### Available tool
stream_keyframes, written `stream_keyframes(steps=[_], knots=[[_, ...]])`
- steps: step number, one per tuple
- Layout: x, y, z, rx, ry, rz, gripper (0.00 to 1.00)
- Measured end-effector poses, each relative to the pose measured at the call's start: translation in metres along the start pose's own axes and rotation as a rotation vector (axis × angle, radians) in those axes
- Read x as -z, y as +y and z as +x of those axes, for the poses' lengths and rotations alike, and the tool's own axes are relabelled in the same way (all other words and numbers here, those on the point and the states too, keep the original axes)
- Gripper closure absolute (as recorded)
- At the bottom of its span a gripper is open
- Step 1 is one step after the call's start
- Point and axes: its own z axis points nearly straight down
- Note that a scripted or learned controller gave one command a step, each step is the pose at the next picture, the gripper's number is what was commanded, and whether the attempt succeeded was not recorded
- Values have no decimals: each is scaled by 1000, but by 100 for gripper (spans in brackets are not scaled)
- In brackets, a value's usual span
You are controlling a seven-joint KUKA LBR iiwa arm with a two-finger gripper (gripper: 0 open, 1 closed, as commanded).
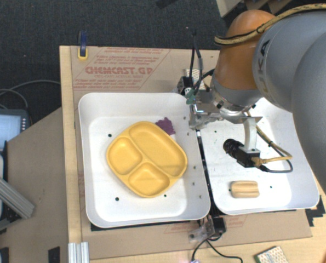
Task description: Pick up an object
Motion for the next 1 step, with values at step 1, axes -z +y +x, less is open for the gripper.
stream_keyframes(steps=[1], knots=[[-29, -77, -43, -5, 2, 11, 100]])
